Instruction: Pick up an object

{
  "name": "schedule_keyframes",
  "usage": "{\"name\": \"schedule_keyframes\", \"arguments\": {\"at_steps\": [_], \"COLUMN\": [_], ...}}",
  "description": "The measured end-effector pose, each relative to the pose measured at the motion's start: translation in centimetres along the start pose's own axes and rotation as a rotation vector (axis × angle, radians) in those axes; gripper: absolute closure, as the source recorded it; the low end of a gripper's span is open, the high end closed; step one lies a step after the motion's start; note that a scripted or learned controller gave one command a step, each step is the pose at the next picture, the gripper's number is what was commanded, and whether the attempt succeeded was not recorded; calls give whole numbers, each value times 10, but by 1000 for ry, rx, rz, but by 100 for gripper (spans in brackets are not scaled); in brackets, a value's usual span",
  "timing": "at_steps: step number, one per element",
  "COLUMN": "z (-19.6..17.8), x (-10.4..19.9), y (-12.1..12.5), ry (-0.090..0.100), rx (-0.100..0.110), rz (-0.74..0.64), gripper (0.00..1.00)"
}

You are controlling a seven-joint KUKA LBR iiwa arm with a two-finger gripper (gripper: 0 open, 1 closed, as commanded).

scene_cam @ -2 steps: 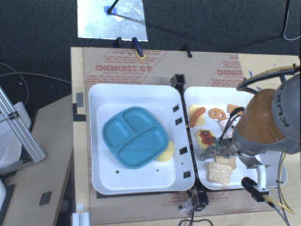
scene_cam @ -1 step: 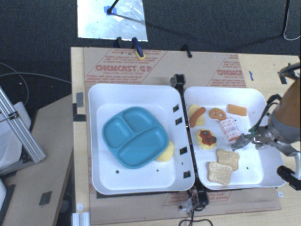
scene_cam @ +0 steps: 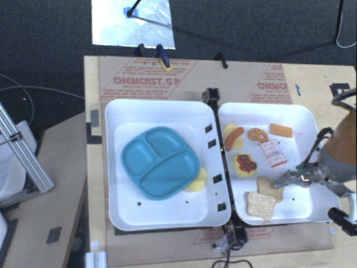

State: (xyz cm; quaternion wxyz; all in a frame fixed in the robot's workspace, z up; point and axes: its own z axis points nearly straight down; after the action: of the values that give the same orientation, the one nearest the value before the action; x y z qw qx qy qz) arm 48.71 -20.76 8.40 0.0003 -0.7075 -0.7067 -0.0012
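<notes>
On the cardboard-covered surface (scene_cam: 145, 80) two shallow white bins sit side by side, joined by a black clamp strip down the middle so neither slides. The left bin (scene_cam: 125, 119) carries a blue plastic divided plate (scene_cam: 160, 162), lying flat with a pale yellow flat piece (scene_cam: 197, 180) tucked partly under its lower right edge. Nothing here seems to be the current target.

The right bin (scene_cam: 304, 119) holds the loose toy foods, spread apart so each could be taken singly: a red sausage on a yellow piece (scene_cam: 232, 138) near the divider, a small brown pretzel (scene_cam: 257, 134), an orange cheese wedge (scene_cam: 280, 130) toward the far wall, a white packet with red print (scene_cam: 273, 153), a small round pizza with red topping (scene_cam: 246, 164), and two pale bread slices, one tan slice (scene_cam: 269, 188) and one speckled cracker-like slice (scene_cam: 261, 205) nearest the front wall.

The grey pincer (scene_cam: 282, 180) reaches in from the right, low over the bin floor, its tip just beside or touching the tan slice, which is probably the object it is going for. Whether it is released or clenched I cannot tell; nothing visibly sits in its grasp. Thin flat bread is awkward to lift.
</notes>
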Motion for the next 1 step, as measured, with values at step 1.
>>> {"name": "schedule_keyframes", "arguments": {"at_steps": [1], "z": [-73], "x": [115], "y": [1], "ry": [0], "rx": [-5], "rz": [-14], "gripper": [0]}}
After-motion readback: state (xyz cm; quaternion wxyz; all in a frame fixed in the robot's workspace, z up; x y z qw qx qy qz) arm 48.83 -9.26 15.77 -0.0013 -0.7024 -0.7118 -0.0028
